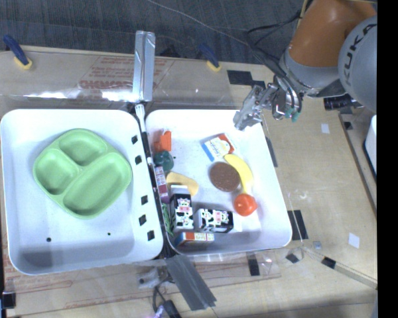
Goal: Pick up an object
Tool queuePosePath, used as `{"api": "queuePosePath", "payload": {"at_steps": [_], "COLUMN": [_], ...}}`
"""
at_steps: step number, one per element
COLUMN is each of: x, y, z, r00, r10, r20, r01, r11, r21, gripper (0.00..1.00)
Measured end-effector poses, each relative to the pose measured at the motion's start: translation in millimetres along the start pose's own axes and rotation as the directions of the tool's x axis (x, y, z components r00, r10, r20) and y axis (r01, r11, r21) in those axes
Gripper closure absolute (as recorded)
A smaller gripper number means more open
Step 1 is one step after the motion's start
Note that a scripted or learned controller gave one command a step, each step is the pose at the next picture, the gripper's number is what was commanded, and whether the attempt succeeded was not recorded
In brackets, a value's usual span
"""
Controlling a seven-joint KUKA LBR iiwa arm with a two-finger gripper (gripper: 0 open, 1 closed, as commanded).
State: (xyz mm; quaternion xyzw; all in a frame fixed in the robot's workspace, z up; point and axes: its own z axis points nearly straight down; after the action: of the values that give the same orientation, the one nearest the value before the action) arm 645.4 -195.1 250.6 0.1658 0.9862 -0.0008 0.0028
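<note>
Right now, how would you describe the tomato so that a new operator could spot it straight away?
Look in the right bin, the one crowded with small items, beside the bin holding the green divided plate. Go toward its near right part, just below the yellow banana and the brown round disc. The tomato is the small, round, orange-red thing there, the only ball-shaped item among its neighbours.

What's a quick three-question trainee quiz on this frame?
1. True or false: the green plate lies in the left bin.
2. Which touches the brown disc? A) banana B) carrot C) tomato
3. Fill in: the gripper hovers over the right bin's far-right ____.

Key: 1 true; 2 A; 3 corner.
</note>
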Motion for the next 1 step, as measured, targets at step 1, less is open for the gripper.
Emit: {"api": "queuePosePath", "payload": {"at_steps": [1], "x": [13.4], "y": [-19.2], "z": [63.6], "r00": [0.940], "r10": [-0.341], "r20": [-0.007], "r01": [0.341], "r11": [0.940], "r21": [-0.003], "gripper": [1.00]}}
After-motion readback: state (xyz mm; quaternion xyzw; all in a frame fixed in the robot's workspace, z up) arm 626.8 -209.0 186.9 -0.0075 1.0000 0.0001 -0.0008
